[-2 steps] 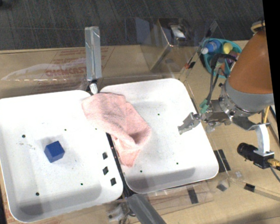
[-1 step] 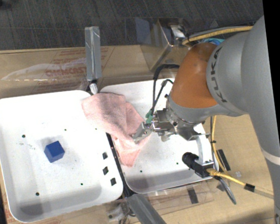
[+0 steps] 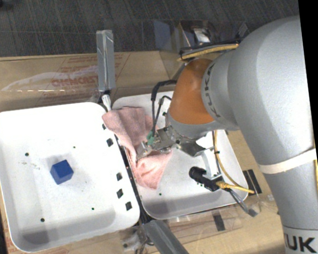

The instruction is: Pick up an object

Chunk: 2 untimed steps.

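Note:
A pink cloth (image 3: 132, 133) lies crumpled along the left side of the right bin (image 3: 183, 204), draped partly over the bin's left wall. My gripper (image 3: 149, 143) is down on the cloth's middle, its metal tips pressed into the folds. A blue cube (image 3: 62, 171) sits alone in the left bin (image 3: 22, 226), far from the gripper.
The arm's grey body and orange band cover the right bin's right half. A divider with black clips runs between the bins. Cardboard lies under and behind both bins, and a grey metal post rises behind their joint.

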### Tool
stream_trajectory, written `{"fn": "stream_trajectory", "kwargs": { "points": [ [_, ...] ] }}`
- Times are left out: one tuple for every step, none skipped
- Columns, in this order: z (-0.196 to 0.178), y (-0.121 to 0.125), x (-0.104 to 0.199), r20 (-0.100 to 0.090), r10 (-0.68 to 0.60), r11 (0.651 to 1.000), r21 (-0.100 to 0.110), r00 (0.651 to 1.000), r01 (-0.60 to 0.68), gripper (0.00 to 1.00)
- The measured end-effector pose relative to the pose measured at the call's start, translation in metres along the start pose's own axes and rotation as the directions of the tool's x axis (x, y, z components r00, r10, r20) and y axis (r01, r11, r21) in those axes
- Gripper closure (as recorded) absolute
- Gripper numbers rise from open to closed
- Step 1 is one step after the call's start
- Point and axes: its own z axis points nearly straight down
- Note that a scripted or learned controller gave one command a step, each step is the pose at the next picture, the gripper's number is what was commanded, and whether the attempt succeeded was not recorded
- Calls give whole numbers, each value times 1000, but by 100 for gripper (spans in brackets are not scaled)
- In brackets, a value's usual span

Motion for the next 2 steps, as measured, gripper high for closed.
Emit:
{"fn": "stream_trajectory", "kwargs": {
  "points": [
    [-9,-1,0,-1,-1,1000,4,1000,1,100],
    [-9,-1,0,-1,-1,1000,4,1000,1,0]
  ]
}}
